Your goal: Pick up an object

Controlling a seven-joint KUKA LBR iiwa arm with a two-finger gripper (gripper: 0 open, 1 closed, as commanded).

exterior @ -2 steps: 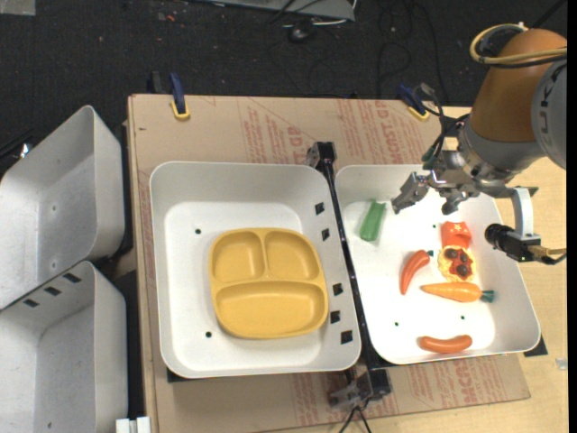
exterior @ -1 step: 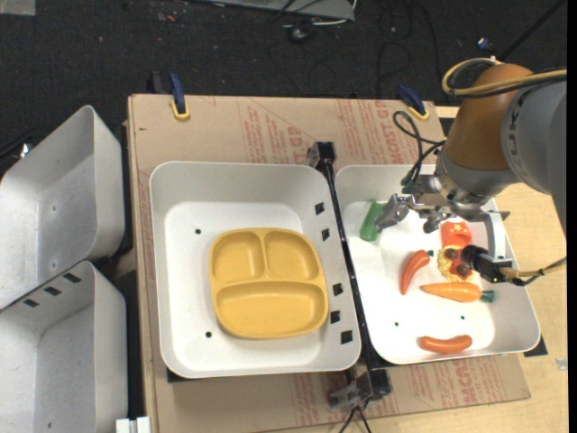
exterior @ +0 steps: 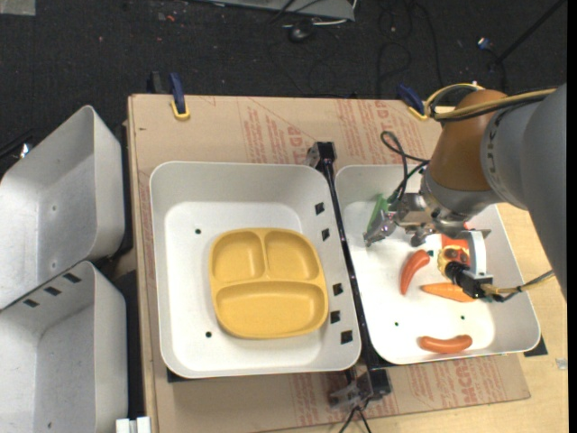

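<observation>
My gripper is low over the upper left part of the right bin, with the arm reaching in from the right. A small green object sits right at the gripper's tip; the view does not show whether it is held. Just right of the gripper a red chili pepper lies on the bin floor. An orange carrot lies beside the pepper. A reddish sausage rests near the bin's front wall.
The left bin holds a yellow divided plate. A black divider with clips runs between the two bins. Two white tubs stand off the bench at the left.
</observation>
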